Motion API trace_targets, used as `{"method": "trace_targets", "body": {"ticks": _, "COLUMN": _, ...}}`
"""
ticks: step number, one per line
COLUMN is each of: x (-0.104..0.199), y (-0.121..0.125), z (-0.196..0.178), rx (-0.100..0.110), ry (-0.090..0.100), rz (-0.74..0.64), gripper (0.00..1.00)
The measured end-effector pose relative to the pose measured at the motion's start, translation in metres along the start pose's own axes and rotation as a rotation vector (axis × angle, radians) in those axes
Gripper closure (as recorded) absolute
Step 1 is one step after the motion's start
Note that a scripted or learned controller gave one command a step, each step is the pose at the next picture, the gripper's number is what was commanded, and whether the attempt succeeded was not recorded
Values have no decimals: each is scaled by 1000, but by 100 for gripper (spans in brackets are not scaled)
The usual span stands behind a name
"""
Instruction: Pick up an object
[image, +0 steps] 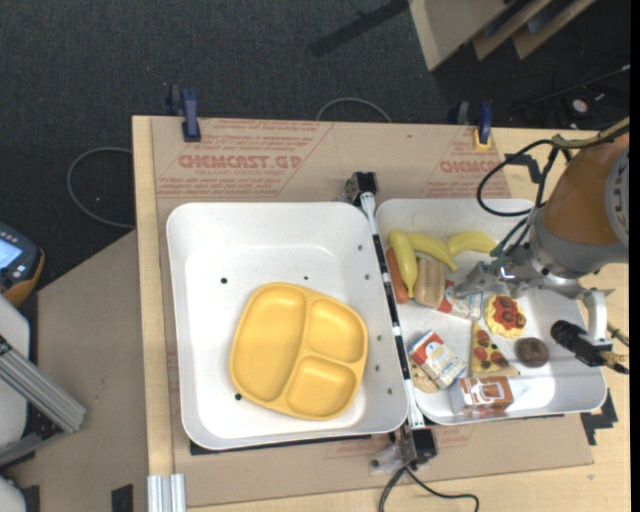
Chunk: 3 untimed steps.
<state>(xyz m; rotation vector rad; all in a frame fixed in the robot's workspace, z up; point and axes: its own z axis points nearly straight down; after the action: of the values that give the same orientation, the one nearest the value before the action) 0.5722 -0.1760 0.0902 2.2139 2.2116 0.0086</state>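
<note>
Looking down on the bench, we see two shallow white bins set side by side on a brown board. Inside the left bin (200, 240) lies a yellow divided plate (298, 349), its three compartments bare, resting toward the bin's near half. Inside the right bin (560, 395) we find a crowd of toy food: a yellow banana (440, 247) along the far side, an orange carrot (401, 275) just beside the dividing wall, a tan bread piece (430, 282) next to the carrot, a round pizza (505, 315) with red toppings near the middle, a dark brown donut (532, 351) right of it, a pizza slice (484, 352) below, a red and white carton (431, 353) near the divider, and a clear packet (487, 395) at the near edge. We see the gripper (490, 275) low over the far middle of this bin, just above the pizza and beside the bread piece; whether its jaws are spread or pressed together we cannot tell, and we see nothing pinched between them.
</note>
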Motion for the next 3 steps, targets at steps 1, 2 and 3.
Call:
{"method": "trace_targets", "body": {"ticks": 1, "x": 7, "y": -68, "z": -1, "rx": -5, "ry": -2, "rz": 2, "gripper": 0}}
{"method": "trace_targets", "body": {"ticks": 2, "x": 11, "y": -18, "z": 5, "rx": 7, "ry": 2, "rz": -4, "gripper": 0}}
{"method": "trace_targets", "body": {"ticks": 3, "x": 38, "y": 17, "z": 6, "rx": 8, "ry": 3, "rz": -5, "gripper": 0}}
